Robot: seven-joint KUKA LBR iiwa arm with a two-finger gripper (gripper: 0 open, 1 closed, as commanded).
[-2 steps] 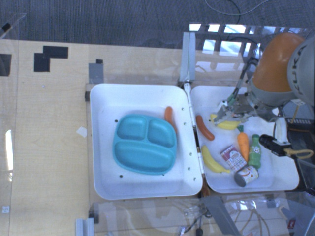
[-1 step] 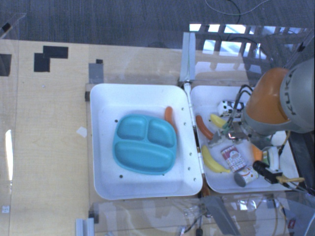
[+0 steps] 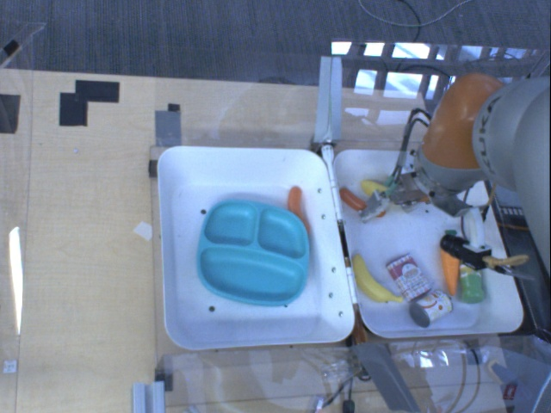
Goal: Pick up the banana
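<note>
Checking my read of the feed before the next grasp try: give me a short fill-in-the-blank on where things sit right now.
1. The banana lies in the ____ bin, near its left wall.
2. The blue divided plate sits in the ____ bin.
3. The gripper hovers at the far end of the right bin, ____ from the banana.
4. The orange sausage-like piece lies just beyond the plate's ____ edge.

Missing words: right; left; apart; far

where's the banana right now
In the camera view, the banana lies in the right bin, against its left wall near the front, just left of a red-and-white packet.
</note>
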